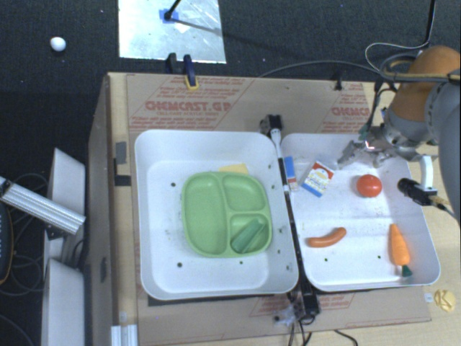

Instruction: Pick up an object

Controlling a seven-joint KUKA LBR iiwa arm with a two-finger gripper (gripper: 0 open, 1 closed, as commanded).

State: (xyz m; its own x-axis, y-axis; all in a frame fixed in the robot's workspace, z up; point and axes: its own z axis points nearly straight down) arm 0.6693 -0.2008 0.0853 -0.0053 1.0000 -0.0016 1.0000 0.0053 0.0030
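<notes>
My gripper [364, 157] hangs over the far right part of the right bin [360, 280], open, its fingers spread with nothing between them. A red tomato [369, 185] lies just in front of it, apart from the fingers. An orange sausage [326, 238] lies in the bin's middle and a carrot [399, 246] by its right wall. A small white, blue and red box [318, 178] sits left of the tomato. A blue and white tube [289, 173] lies along the divider.
The left bin [155, 193] holds a green divided plate [216, 207] with a green pickle-like piece [248, 235] in one compartment and a yellow item [233, 169] behind it. A black part [415, 190] juts over the right bin's right wall.
</notes>
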